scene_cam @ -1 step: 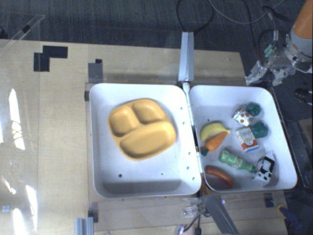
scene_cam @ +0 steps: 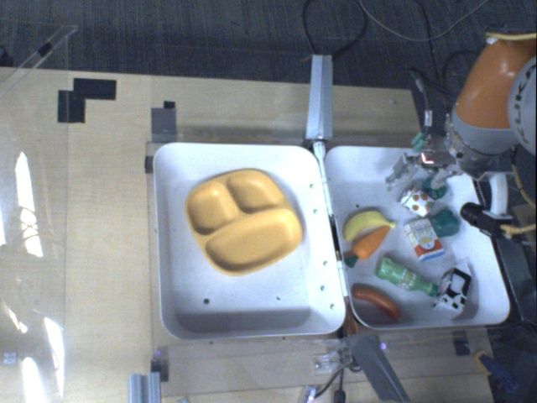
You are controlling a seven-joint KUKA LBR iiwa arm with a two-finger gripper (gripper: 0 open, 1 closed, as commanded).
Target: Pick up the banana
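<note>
From the overhead camera view, two shallow white bins sit side by side on the wooden bench. The left white bin (scene_cam: 168, 309) carries a yellow three-compartment plastic tray (scene_cam: 243, 221) near its middle. The right white bin (scene_cam: 495, 313) holds the clutter: the curved yellow toy banana (scene_cam: 367, 222) lies near its left wall, touching the orange toy carrot (scene_cam: 370, 243) just below it. Further down lie a green plastic bottle (scene_cam: 404, 276) and a red-brown toy sausage (scene_cam: 375, 300), with a small white and red carton (scene_cam: 424, 238) and a teal lump (scene_cam: 445, 222) to the right, and a black and white cow-patterned piece (scene_cam: 454, 290) near the lower right corner. The grey arm with its orange band (scene_cam: 495, 78) reaches in from the right, and its two-finger gripper (scene_cam: 428, 168) hangs over the upper part of the right bin, well apart from the banana and holding nothing; its metal fingers appear spread apart. I judge this to be the approach step, with no grasp made. The next move calls for travelling left and down the bin, centring over the banana, and closing across its narrow width without catching the carrot pressed against it.
</note>
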